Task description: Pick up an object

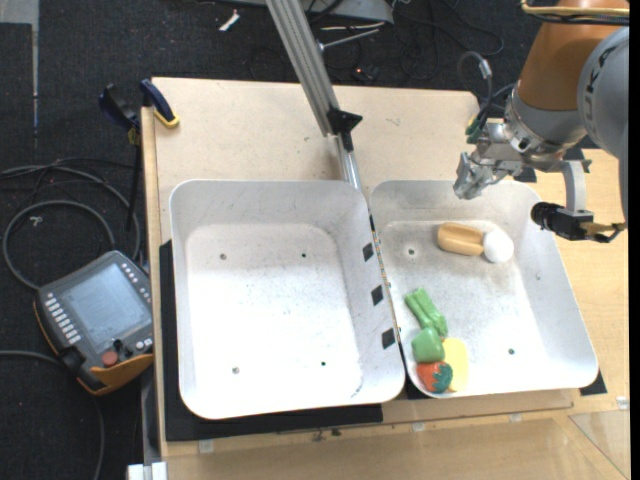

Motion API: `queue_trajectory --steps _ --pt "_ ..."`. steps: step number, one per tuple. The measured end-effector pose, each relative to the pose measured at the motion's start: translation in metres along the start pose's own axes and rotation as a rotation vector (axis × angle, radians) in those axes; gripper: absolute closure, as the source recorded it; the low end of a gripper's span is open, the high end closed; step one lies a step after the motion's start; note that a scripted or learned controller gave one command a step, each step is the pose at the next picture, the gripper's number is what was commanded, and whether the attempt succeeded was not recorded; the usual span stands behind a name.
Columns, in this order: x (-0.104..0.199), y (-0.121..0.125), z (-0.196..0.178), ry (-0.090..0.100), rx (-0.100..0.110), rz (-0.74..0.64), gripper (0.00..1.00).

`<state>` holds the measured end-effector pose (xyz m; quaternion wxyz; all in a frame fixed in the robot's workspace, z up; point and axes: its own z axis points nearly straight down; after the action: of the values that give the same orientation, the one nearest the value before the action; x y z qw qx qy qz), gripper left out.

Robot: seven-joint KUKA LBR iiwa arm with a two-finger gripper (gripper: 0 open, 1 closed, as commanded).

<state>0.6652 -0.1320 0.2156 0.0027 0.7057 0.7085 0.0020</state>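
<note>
Hovering over the right bin's (560,298) far edge, the gripper (472,182), its grasp state not discernible, stands just beyond the tan roll (461,239), whose long axis runs along that edge.

the desk (260,128) is pale tan wood, set on a dark, almost black floor (70,28). both bins, the left bin (265,298) and the right bin (540,308), are white with faint grey speckling and small dark dots. in the right bin lie a tan-yellow roll (461,238) beside a white ball (498,247), a bright green piece (427,320), a pale yellow piece (456,352) and a red-orange one (435,375). the arm (575,53) is orange and grey; the tool (476,178) is metallic grey. at lower left, a pendant (95,313) is grey with an orange edge.
</note>
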Motion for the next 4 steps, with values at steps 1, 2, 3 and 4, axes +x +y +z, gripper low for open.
queue_trajectory --steps 1,2,3,4 --pt "-0.002 -0.008 -0.051 -0.001 -0.001 0.002 1.00" --pt "0.050 -0.012 -0.038 0.002 0.008 -0.004 1.00" --pt "0.106 -0.018 -0.027 0.003 0.009 -0.004 1.00" --pt "0.161 -0.030 -0.016 0.003 0.009 -0.005 1.00"
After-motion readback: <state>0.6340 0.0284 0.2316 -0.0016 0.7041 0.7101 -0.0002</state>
